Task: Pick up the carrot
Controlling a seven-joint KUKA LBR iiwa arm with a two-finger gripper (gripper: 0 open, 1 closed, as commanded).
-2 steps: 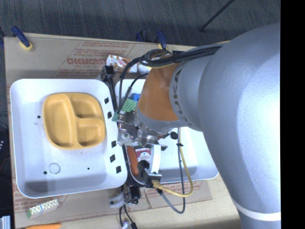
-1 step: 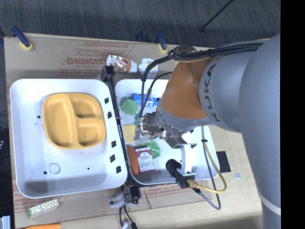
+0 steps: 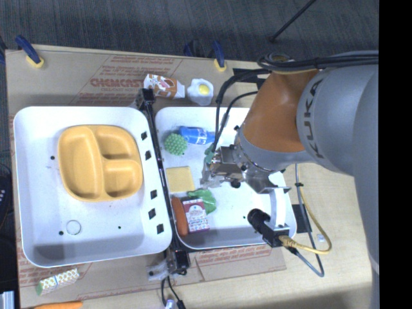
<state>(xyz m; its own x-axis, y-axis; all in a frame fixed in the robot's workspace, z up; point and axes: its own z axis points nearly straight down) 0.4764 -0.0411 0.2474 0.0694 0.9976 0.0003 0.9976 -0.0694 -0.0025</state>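
Note:
A long orange-brown piece (image 3: 178, 216), which looks like the carrot, lies along the left wall of the right bin (image 3: 222, 238). A red packet (image 3: 196, 215) rests against its right side. A green leafy piece (image 3: 205, 198) lies just above the packet. My gripper (image 3: 216, 174) hangs over the middle of the right bin, up and to the right of the carrot, close to the green piece and apart from the orange one. The arm's grey and orange body hides the bin's right half.
In the right bin there are also a yellow slab (image 3: 180, 177), a green spiky ball (image 3: 175, 143) and a blue bottle (image 3: 195, 134). The left bin (image 3: 38, 237) holds a yellow divided tray (image 3: 100, 161). An orange sliver (image 3: 58, 305) lies on the bench at the bottom edge.

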